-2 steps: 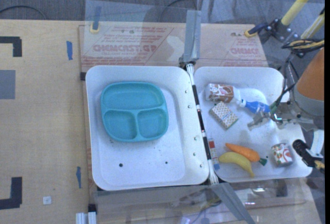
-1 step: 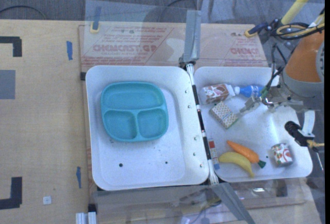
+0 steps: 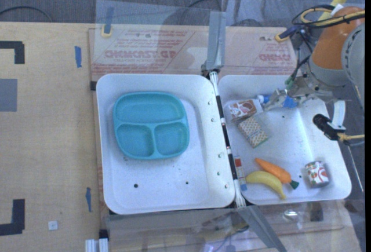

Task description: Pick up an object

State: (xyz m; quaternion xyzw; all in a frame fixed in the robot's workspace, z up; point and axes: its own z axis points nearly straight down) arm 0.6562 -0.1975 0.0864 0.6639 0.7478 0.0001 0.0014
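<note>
1. Since the task names no particular object, any of the items in the right bin (image 3: 324,129) could serve: a small red-and-white carton (image 3: 243,109), a patterned packet (image 3: 253,131) just below it, a carrot (image 3: 273,169) touching a banana (image 3: 266,182) near the front wall, and a small can (image 3: 316,174) near the front right corner.
2. The hand (image 3: 282,98) sits over the rear of that bin, just right of the carton, with something blue at its tip. I cannot tell whether it is released or clenched, and nothing is plainly seen between its tips, so I would not count anything as held.
3. The carton and packet touch or nearly touch. A descent between them may nudge both aside or pinch two at once, and a doubled grip would likely slip on the lift.
4. The carrot and banana lie against each other. Closing on one could roll the other away, and both are rounded, so they may squirt out.
5. The can lies near the bin's wall. A reach there risks a tip striking the rim.
6. The dividing wall between the bins is close to the carton, so a push could wedge it there.
7. The left bin (image 3: 116,187) holds a teal divided plate (image 3: 152,125), well apart from the arm, flat and hard to grip.
8. Loose cables by the arm's wrist could snag on the table's far edge.
</note>
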